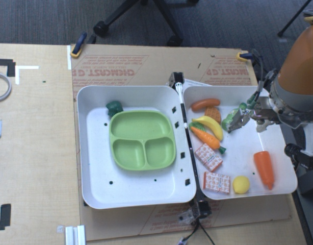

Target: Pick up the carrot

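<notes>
While the gripper (237,121) is hovering over the right white bin (284,188), its fingers seemingly pinching something green, the orange plastic carrot (204,137) is lying just beside them, ungrasped.

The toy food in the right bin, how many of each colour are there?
Orange: 2, the carrot and the big orange piece
Yellow: 2, the banana and the yellow ball
Reddish brown: 1, the sausage
Red and white: 2, box and box
Total: 7
</notes>
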You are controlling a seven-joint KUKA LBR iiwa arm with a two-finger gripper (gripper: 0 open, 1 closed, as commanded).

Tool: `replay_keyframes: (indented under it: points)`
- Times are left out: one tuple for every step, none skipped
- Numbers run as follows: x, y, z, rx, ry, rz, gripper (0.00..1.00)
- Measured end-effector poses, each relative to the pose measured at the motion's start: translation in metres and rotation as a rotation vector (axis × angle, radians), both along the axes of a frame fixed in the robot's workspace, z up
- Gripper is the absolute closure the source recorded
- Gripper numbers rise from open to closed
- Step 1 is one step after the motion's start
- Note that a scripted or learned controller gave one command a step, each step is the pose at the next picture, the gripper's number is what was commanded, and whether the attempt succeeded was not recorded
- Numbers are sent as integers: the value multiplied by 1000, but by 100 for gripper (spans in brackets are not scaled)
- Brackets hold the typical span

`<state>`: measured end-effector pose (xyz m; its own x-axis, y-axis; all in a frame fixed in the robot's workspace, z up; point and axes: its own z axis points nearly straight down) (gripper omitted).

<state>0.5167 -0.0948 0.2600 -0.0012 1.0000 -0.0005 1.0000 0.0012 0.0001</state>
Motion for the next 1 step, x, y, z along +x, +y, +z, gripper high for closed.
replay_keyframes:
  points:
    - [-5,64,-62,0,0,64,0]
